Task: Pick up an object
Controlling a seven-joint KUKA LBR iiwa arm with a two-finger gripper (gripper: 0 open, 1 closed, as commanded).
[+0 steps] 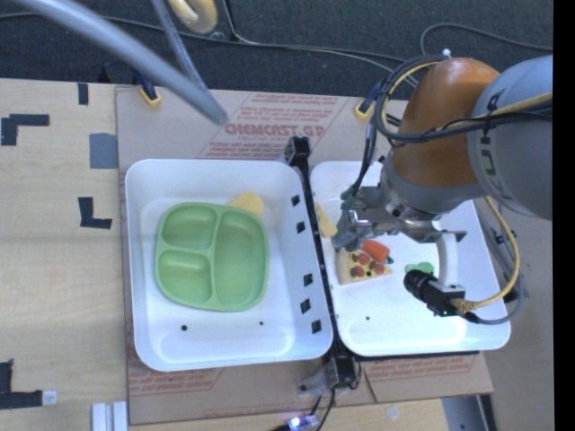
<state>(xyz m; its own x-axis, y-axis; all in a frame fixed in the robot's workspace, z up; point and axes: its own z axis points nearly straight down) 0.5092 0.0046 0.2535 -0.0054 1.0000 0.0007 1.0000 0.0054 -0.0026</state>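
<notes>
Reaching in from the right, the arm (467,124) hangs over the right bin (404,335), with its end effector (355,232) low at that bin's left side; whether it is apart or together cannot be told. The left bin (216,344) on the tabletop (54,268) holds a green divided tray (213,256) with a yellow object (249,204) touching its upper edge. Just beside the end effector lies a pale slice with red and orange toppings (366,263), and a small green piece (419,268) sits near it.
</notes>
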